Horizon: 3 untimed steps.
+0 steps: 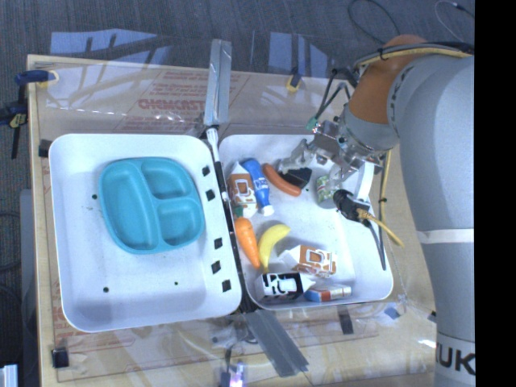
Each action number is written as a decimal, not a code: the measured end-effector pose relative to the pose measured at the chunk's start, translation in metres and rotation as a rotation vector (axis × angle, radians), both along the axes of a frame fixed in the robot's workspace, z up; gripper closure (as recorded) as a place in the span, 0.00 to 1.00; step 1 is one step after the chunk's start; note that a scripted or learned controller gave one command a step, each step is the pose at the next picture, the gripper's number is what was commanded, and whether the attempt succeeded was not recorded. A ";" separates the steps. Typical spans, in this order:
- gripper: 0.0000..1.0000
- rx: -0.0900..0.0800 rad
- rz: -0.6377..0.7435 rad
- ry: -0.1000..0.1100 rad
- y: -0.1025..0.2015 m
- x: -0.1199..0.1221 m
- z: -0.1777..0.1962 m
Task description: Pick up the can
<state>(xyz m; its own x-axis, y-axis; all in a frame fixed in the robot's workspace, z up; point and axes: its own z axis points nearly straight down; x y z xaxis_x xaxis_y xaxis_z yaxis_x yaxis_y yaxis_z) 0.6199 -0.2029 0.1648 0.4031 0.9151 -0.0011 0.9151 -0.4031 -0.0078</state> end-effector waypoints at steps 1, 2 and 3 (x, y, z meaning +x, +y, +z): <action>0.00 -0.003 -0.037 -0.008 0.002 0.014 -0.004; 0.00 -0.001 -0.068 -0.005 0.004 0.023 0.012; 0.00 0.000 0.095 -0.003 0.013 0.013 0.026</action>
